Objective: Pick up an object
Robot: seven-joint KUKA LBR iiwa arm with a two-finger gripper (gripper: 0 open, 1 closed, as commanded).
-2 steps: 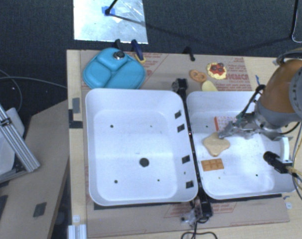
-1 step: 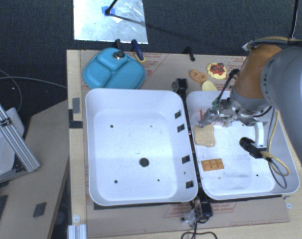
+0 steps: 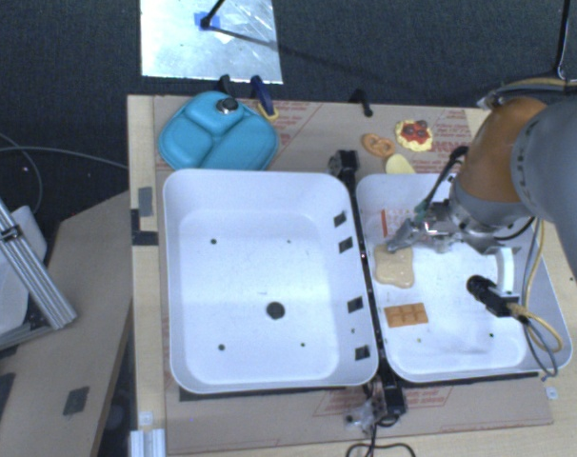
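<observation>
Right white bin (image 3: 517,355) | pale tan flat lumpy piece (image 3: 395,270) under pincer (image 3: 399,244) | pincer spread or pressed: cannot tell

Two bins side by side: left bin (image 3: 193,255), right bin (image 3: 517,350) with waffle (image 3: 406,315) in front of cookie (image 3: 395,270).

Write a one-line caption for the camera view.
Gripper poised over a pale flat toy in the right bin, a waffle-like piece nearby.
</observation>
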